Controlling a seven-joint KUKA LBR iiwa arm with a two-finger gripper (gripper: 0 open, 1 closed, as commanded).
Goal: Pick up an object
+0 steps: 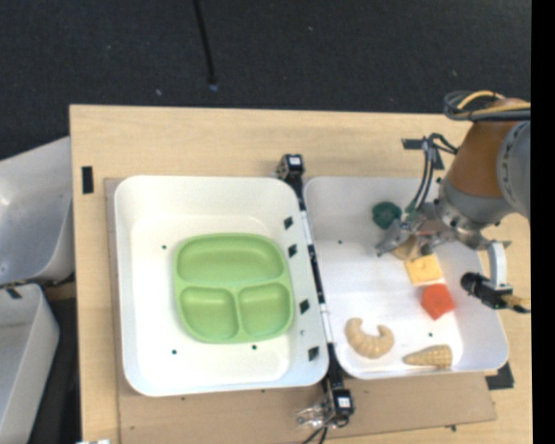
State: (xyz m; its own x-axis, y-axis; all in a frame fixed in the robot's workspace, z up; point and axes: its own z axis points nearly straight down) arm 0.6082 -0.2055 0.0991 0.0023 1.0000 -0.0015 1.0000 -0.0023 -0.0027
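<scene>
Bins: two white bins sit side by side on the surface (194,137). The left bin (139,248) holds a green tray (233,287) with three compartments, lying flat at its centre. The right bin (351,220) holds five objects: a dark green piece (386,215) at 12 o'clock, a yellow block (424,269) near the centre, a red block (437,301) just beside it at 5 o'clock, a croissant (370,338) at 7 o'clock, and a cone (428,357) at 5 o'clock by the near wall. The arm (486,169) enters from 3 o'clock. The gripper (413,237) hangs just above the yellow block, between it and the green piece; whether it is released or clenched cannot be told.
</scene>
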